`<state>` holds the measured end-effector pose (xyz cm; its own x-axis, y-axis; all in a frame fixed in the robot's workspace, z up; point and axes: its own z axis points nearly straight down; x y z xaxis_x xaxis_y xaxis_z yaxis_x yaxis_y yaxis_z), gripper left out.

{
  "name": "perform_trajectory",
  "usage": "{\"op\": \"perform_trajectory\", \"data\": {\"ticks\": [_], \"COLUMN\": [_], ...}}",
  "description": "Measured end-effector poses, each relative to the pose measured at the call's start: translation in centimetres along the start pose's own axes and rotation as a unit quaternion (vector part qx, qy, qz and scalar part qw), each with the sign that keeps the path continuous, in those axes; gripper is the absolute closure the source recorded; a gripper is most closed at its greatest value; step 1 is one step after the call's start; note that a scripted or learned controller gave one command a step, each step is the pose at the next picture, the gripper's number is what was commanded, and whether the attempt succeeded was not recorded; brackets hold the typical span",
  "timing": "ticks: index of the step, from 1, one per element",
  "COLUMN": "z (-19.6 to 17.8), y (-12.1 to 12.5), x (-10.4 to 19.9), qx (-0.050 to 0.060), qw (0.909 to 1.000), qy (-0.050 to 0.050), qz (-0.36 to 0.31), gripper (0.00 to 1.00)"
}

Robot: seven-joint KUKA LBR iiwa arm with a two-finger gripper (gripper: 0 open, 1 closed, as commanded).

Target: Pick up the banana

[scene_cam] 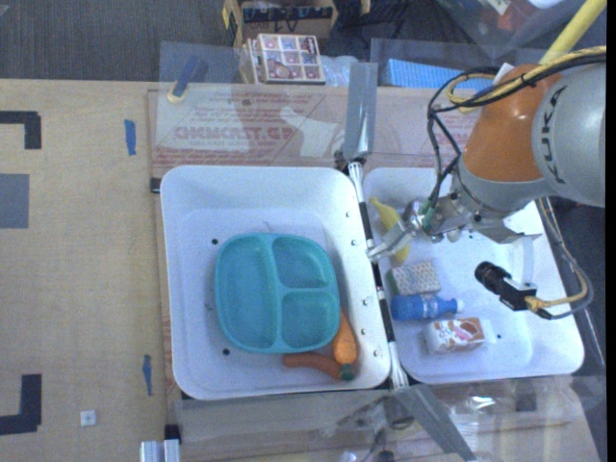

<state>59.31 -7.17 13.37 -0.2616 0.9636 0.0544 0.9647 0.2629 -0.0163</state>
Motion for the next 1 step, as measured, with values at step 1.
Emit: {"op": "perform_trajectory", "data": {"ticks": [1], "z": [2.42], "y": [2.97], "x": [-3.7], "qx": [0.029], "qw": [0.9983], "qy": [0.01], "qz": [-0.05], "gripper": [0.0]}}
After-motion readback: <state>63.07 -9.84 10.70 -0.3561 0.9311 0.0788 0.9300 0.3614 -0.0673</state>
